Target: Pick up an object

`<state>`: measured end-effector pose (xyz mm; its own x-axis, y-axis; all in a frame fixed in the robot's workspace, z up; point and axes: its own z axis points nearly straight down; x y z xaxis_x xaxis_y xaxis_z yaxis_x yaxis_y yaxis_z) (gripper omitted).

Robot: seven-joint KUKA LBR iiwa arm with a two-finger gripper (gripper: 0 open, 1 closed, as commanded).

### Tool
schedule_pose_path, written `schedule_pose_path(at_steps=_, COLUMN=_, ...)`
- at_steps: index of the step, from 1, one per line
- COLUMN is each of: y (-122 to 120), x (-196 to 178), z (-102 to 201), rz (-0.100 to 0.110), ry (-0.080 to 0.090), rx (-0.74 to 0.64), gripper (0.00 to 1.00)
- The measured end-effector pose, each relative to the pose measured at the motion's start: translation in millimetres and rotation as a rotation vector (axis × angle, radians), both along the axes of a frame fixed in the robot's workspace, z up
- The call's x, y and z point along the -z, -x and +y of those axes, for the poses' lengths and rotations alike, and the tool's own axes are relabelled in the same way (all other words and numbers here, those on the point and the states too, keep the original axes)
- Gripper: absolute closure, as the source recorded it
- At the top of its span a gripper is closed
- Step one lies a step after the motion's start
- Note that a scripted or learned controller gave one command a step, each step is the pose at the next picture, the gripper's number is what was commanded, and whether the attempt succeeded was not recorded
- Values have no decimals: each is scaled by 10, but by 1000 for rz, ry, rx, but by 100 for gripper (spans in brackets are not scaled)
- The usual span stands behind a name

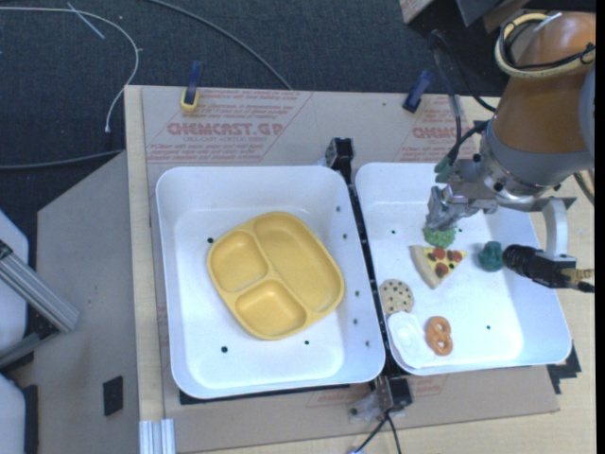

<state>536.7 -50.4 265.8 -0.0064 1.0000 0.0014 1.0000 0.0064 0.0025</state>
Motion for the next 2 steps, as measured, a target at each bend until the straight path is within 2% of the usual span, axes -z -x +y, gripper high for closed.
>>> schedule_pose_path(at_steps=1, y=-128, x=113, z=503, rz=1, ry=0, rx=1, gripper=100)
schedule_pose_path(at_steps=2, y=-109, x=293, z=1036, rz=8, ry=-1, rx=1, gripper=100)
